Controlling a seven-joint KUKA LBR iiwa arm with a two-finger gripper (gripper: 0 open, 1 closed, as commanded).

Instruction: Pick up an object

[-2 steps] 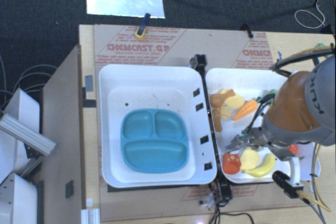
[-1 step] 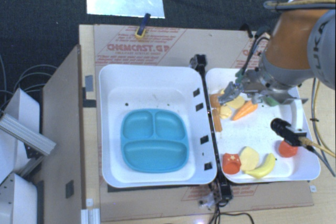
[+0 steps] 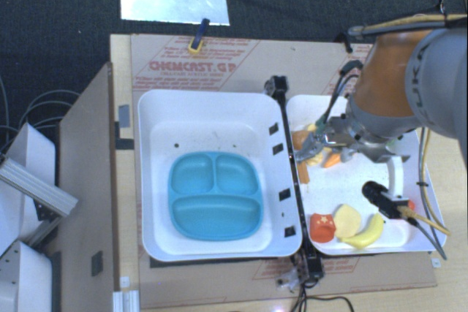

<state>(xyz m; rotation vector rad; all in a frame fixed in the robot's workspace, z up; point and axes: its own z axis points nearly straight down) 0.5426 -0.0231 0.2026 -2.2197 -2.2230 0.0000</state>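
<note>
Gripper (image 3: 311, 148) of the grey KUKA arm (image 3: 409, 84), low over the right-hand shallow white bin (image 3: 417, 241), close to that bin's left wall. How far it is open, and whether it has hold of anything, cannot be told at this slant. Small orange pieces (image 3: 333, 161) lie just beside it, some partly hidden beneath it. Near the front wall of the same bin lie a red tomato-like toy (image 3: 322, 227), a pale yellow rounded piece (image 3: 346, 218) and a yellow toy banana (image 3: 368, 231), close together. Left of this bin, a second white bin (image 3: 157, 120) bears a light blue divided plate (image 3: 216, 195). The step in hand appears to be the reach onto the orange pieces; the next move calls for a firm closing, then a straight lift.
</note>
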